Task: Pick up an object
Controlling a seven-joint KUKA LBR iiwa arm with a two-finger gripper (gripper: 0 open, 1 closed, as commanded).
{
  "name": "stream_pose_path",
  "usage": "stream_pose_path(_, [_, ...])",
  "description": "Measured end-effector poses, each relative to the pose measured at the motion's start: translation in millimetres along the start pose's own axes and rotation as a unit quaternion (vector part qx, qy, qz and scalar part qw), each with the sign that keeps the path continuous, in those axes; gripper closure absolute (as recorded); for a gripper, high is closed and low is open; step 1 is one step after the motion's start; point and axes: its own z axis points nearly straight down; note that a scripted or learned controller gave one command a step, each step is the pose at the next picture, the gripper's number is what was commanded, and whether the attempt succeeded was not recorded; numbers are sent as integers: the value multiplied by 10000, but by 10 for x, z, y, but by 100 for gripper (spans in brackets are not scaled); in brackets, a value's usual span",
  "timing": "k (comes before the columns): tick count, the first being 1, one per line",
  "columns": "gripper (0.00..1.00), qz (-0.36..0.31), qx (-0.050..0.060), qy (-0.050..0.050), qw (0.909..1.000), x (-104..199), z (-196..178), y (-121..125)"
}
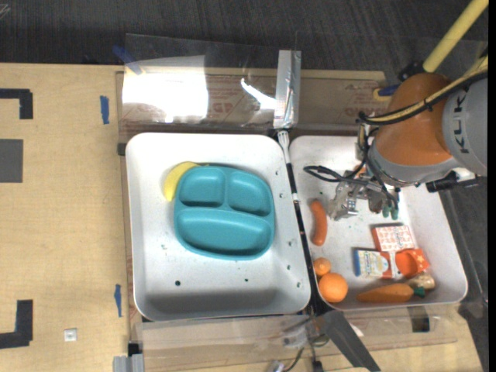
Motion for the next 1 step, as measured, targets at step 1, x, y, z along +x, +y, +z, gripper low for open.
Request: stream_pose_path(1, [100,23,-15,53,10000,-312,-867,885])
